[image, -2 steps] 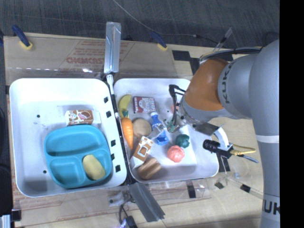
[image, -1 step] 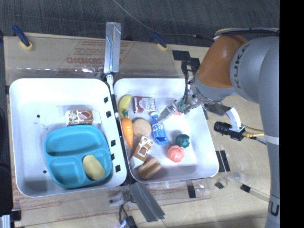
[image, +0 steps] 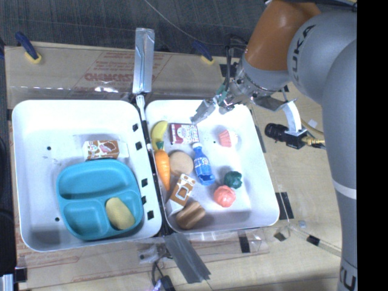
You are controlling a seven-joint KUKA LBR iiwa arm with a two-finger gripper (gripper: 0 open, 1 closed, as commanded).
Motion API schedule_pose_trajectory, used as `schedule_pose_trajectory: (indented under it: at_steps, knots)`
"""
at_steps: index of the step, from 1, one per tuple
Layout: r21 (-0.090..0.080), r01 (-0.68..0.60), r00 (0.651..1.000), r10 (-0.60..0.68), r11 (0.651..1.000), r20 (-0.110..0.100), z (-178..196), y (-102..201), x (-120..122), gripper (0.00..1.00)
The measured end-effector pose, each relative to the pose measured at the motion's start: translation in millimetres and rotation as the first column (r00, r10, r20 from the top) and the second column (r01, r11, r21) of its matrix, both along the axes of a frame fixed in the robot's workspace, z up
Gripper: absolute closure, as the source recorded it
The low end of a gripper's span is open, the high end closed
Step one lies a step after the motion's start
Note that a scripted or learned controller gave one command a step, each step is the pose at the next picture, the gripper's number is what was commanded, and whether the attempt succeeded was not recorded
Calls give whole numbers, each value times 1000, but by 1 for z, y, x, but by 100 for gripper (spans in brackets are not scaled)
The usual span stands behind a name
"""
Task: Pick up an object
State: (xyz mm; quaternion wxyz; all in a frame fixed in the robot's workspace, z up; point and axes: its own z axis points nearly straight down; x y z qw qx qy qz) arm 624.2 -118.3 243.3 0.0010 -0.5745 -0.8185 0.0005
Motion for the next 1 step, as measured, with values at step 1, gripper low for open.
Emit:
schedule_pose_trajectory:
  at_steps: [1]
  knots:
    - [2,-364,931,364,931,-2,-131,-17,-44,0]
